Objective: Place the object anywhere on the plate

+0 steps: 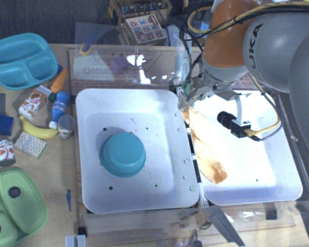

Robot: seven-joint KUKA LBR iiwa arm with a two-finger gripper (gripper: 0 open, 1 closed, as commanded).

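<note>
A flat tan slab [206, 148] (browner at its near end) lies in the right bin [278, 189]; claw [188, 94] grip unclear.

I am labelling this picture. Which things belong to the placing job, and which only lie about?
Job: blue round upturned plate in left white bin; gripper; flat tan object.
Lying about: blue divided tray, yellow banana, green tray.

Blue upturned bowl [123, 154] in left white bin [92, 112], tan flat object [206, 148], perhaps a flatbread, along right bin's [278, 179] left edge, gripper [188, 94] at its top end
</note>
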